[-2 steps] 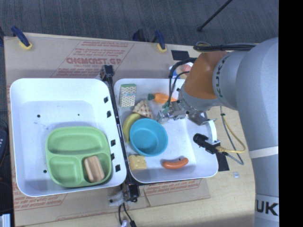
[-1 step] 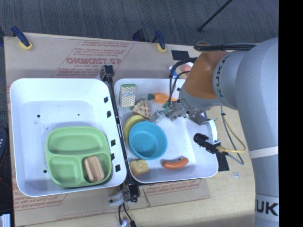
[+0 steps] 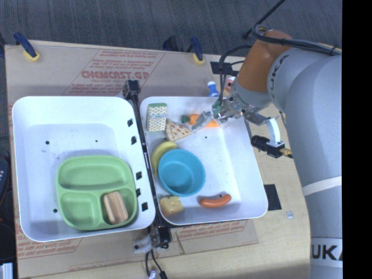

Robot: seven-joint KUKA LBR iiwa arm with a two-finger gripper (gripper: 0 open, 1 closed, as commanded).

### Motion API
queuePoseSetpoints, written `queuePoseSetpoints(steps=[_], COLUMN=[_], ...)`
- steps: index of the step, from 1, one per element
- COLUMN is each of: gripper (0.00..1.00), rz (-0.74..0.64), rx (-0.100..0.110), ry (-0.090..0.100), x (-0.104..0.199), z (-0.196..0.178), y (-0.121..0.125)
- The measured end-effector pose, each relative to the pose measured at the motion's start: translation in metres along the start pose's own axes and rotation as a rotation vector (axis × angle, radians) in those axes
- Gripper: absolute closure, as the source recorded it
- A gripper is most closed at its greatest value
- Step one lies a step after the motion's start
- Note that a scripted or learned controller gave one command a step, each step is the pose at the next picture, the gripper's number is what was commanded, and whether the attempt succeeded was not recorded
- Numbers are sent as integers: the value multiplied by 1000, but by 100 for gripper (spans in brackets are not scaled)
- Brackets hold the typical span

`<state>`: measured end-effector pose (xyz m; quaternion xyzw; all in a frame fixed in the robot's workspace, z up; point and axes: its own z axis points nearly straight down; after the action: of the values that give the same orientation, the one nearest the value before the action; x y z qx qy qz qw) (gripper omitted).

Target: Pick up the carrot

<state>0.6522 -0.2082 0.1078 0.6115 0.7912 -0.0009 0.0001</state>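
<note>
The carrot (image 3: 193, 119) is small and orange with a green top. It lies at the back of the right bin (image 3: 244, 173), near the far wall. My gripper (image 3: 204, 121) reaches down from the right and sits directly over the carrot, covering its middle. Orange shows on both sides of the grey gripper tip. Whether the carrot is gripped is unclear from this angle.
The right bin also holds a green-white box (image 3: 157, 117), a wedge-shaped slice (image 3: 177, 131), a banana (image 3: 161, 150), a blue bowl (image 3: 181, 172), a sausage (image 3: 215, 200) and a yellow chunk (image 3: 170, 204). In the left bin (image 3: 35, 127), a green divided plate (image 3: 87, 185) carries a bun (image 3: 115, 207).
</note>
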Motion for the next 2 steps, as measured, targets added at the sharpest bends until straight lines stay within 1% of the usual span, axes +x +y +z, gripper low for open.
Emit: queuePoseSetpoints(steps=[1, 2], gripper=[0, 100], rz=[485, 475], rx=[21, 23], ry=[8, 9], x=[-1, 0], z=[18, 7], y=[2, 3])
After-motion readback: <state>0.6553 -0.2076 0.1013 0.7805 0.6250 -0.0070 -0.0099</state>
